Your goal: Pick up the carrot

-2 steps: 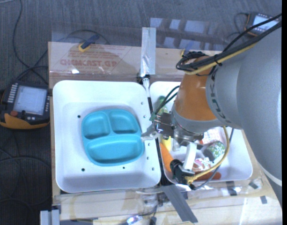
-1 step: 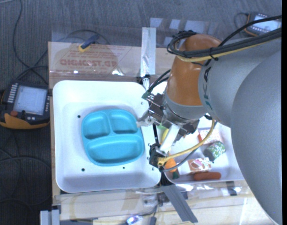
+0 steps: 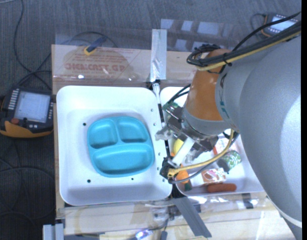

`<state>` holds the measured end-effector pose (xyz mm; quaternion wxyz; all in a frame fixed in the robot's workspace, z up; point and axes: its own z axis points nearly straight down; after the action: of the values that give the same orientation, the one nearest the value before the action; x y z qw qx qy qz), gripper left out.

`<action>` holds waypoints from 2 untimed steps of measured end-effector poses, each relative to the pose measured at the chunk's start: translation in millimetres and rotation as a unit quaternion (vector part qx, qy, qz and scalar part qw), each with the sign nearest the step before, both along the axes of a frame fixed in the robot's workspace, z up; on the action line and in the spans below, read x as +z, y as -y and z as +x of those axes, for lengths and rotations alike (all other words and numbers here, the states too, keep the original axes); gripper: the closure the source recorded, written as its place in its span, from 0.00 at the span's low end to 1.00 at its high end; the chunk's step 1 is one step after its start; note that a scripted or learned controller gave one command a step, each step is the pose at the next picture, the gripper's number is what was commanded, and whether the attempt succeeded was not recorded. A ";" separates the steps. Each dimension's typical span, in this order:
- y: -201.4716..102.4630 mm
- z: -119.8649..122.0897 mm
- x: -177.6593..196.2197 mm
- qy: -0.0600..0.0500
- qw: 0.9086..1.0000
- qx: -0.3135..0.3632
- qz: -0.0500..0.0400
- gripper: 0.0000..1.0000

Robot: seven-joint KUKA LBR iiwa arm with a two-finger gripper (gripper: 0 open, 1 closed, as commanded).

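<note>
Big grey arm nearest lens, covering most of right bin; orange band above wrist. Gripper low over right bin's front-left corner; cannot tell whether open or closed. Carrot: small bright orange patch just beside gripper tip, mostly hidden, shape unclear, grip not visible. Reddish-brown long piece along bin's front edge; green lumpy item behind it. Left bin holds blue divided tray at centre. Handheld controller on floor, far left.
</note>
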<state>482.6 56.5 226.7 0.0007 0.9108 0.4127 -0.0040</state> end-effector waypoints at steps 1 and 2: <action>-7.5 0.4 45.5 0.001 1.000 0.020 0.000 0.00; 32.7 23.3 -3.9 0.000 0.996 0.092 0.001 0.00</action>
<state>505.9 23.9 222.7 -0.0002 0.8690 0.4949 -0.0036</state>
